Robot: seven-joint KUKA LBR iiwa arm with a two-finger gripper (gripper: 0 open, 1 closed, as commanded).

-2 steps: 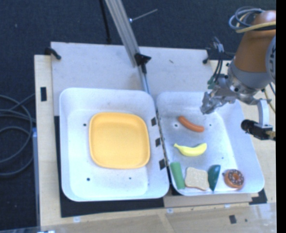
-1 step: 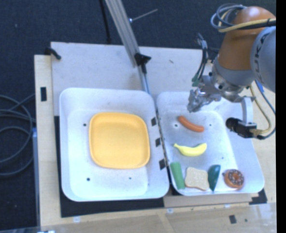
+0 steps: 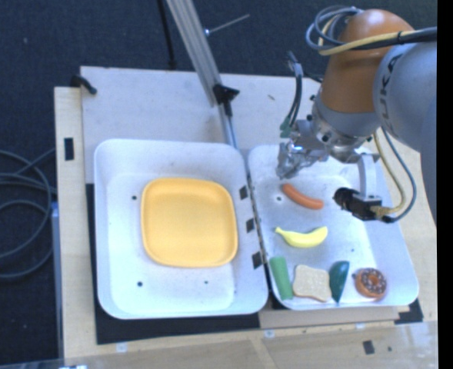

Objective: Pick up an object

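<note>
My gripper (image 3: 291, 164) hangs over the far left part of the right bin (image 3: 399, 271), just above and left of an orange hot dog (image 3: 301, 197). Nothing shows between its fingers. In front of the hot dog lies a yellow banana (image 3: 303, 237). Along the bin's near edge sit a green cucumber (image 3: 281, 277), a slice of bread (image 3: 313, 282), a dark green pepper (image 3: 339, 280) and a chocolate doughnut (image 3: 371, 282).
The left bin (image 3: 114, 206) holds a square yellow plate (image 3: 188, 221). A metal pole (image 3: 199, 48) slants up from the back between the bins. A black clip with cables (image 3: 358, 202) hangs beside the arm over the right bin.
</note>
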